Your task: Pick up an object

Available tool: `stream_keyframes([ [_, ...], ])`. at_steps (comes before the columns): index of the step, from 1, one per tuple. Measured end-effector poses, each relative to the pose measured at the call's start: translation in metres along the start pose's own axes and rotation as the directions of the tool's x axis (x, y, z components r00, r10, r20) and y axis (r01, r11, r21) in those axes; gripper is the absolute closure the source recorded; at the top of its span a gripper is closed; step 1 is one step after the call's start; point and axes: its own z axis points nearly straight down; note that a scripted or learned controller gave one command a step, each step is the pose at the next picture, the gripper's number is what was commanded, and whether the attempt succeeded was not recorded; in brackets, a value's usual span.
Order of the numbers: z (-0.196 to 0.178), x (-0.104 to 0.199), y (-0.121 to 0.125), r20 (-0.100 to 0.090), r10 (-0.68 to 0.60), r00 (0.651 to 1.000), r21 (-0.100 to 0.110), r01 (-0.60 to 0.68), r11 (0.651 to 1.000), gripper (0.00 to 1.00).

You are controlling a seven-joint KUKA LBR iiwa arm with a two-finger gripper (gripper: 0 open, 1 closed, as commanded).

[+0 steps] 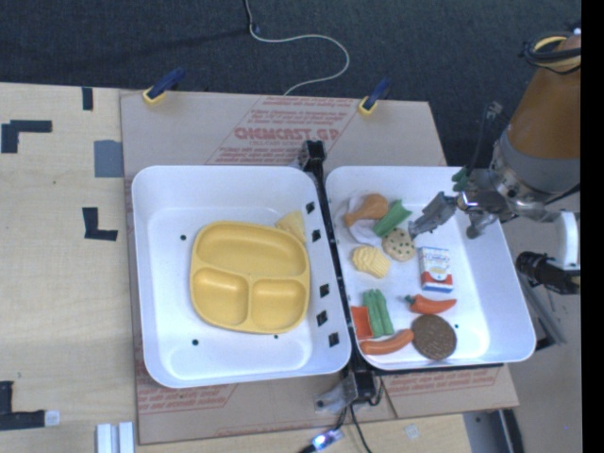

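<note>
Pincer [432, 217] over right bin [491, 281], maybe empty.

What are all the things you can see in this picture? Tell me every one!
White shallow bins: 2, white, side by side on the bench.
Yellow divided plastic plate: 1, yellow, left bin.
Pale yellow wedge: 1, left bin, at plate's upper right.
Orange-brown toy drumstick: 1, right bin, top.
Green toy vegetable: 1, beside drumstick.
Speckled tan cookie: 1, right bin middle.
Yellow toy corn: 1, left of cookie.
Small white carton: 1, white, red and blue, right bin.
Green toy beans: 1 bunch, lower right bin.
Orange toy sausage: 1, bottom edge.
Brown round patty: 1, bottom right.
Blue and yellow clamps: 2, cardboard's top edge.
Gripper: 1, grey, over right bin.
</note>
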Motion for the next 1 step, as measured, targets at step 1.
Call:
stream_keyframes([
  [1, -0.0061, 0.0001, 0.002, 0.002, -0.003, 1.0, -0.011, 0.003, 1.0, 0.0],
])
